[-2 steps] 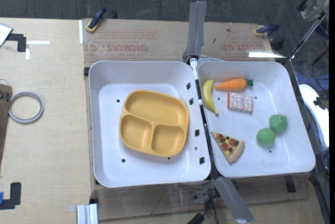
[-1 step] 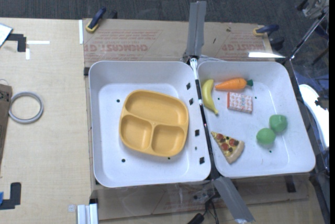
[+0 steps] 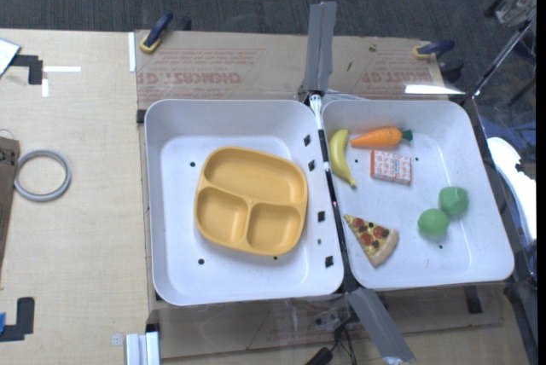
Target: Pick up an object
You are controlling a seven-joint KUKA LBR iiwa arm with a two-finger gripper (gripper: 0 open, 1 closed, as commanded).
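The right white bin (image 3: 444,261) holds several toy foods. A yellow banana (image 3: 339,155) lies along its left wall, with an orange carrot (image 3: 377,137) just beside it at the back. Below the carrot sits a small red-and-white box (image 3: 392,167). A pizza slice (image 3: 373,237) rests near the front left. Two green round fruits (image 3: 454,200) (image 3: 433,223) lie close together at the right. In the left white bin (image 3: 171,269) a yellow divided plate (image 3: 252,201) lies flat in the middle.
A roll of tape (image 3: 41,174) lies on the wooden bench at the left. Brown cardboard (image 3: 230,73) spans the back behind both bins, held by blue clamps (image 3: 156,32). A grey bar (image 3: 321,48) stands between the bins at the back.
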